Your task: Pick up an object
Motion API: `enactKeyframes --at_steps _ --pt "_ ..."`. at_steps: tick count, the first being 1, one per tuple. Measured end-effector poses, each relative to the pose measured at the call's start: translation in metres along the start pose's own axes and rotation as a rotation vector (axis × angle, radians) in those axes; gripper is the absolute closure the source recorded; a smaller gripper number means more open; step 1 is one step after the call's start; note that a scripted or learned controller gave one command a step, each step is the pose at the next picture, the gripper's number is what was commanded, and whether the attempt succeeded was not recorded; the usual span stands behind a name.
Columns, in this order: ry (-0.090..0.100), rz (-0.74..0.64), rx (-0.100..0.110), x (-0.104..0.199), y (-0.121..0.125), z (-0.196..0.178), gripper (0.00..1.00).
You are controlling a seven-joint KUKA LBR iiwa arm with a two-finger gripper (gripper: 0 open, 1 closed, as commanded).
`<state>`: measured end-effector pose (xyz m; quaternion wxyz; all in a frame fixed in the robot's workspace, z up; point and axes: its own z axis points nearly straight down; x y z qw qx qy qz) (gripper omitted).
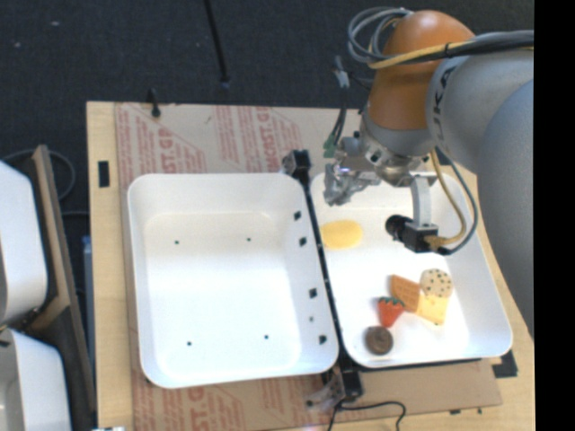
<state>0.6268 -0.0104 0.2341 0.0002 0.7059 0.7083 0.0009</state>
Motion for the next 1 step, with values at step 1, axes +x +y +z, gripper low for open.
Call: enactKeyframes --at_steps 1 --pt "0.000 -0.001 0.001 0.0597 0.0059 -0.0046 1.00"
